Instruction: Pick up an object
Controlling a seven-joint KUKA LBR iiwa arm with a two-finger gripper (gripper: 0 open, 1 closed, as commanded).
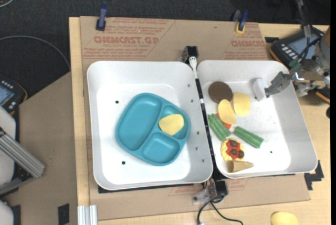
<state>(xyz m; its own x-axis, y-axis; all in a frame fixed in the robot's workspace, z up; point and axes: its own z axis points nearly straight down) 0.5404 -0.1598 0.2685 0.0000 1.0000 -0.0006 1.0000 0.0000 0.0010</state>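
A: Arm coming in from three o'clock, low over the right bin (294, 129), wrist angled down and toward nine o'clock.

B: And the pincer (258, 88)?

A: It sits over the bin's upper part, at about one o'clock from the food pile. Can't tell whether it's open or closed from this angle; nothing is visibly between its tips.

B: What's under it?

A: Bare white floor. Just beside it toward nine o'clock lies a brown disc (219, 91), touching two yellow slices (234, 106). At six o'clock from those, green pods (235, 131), then a pizza slice (234, 154) near the bin's bottom edge.

B: Left bin (105, 114)?

A: A teal divided plate (140, 129), with a yellow piece (171, 124) in its three o'clock compartment. Both bins rest on the cardboard-covered surface (131, 40).
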